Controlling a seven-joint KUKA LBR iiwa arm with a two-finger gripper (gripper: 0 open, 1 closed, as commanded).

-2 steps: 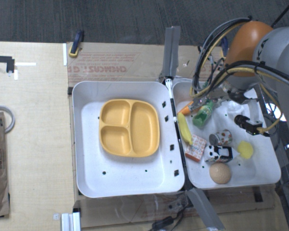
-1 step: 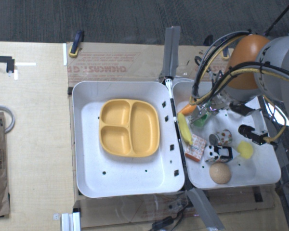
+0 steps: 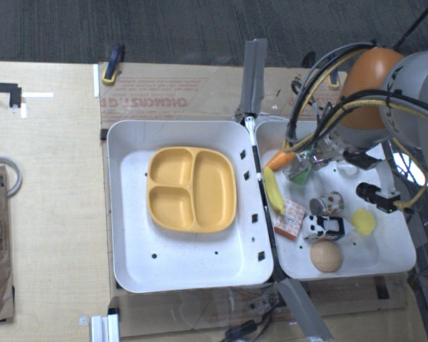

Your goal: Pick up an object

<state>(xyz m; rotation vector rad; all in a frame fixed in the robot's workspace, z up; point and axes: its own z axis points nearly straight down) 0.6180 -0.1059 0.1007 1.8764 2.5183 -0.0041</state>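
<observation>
The arm (image 3: pixel 414 84) reaches in from the right edge of the frame, its orange band (image 3: pixel 367 73) at the upper right. The claw (image 3: pixel 308 159) is low over the upper left part of the right bin (image 3: pixel 374 254). Cables and the wrist cover it, so I cannot tell how far open it is, nor whether it has hold of anything. It sits just right of a carrot (image 3: pixel 279 160) and close above a small green piece (image 3: pixel 298 172). I cannot tell if it touches either one.

All the loose things lie in the right bin. A banana (image 3: pixel 273 191) runs down along the bin's left wall, below the carrot. A small red and white box (image 3: pixel 290 219) lies just lower right of the banana. A round cup (image 3: pixel 329 204) is near the bin's middle, and a black and white cow (image 3: pixel 324 226) lies just under it. A lemon (image 3: pixel 364 222) is to the right of the cow. A brown ball (image 3: pixel 327 256) rests near the bin's lower edge, below the cow.

The left bin (image 3: pixel 132 251) holds a yellow plate (image 3: pixel 192 189) with three wells, well apart from the claw. The pale worktop (image 3: pixel 50 155) fills the left of the frame.
</observation>
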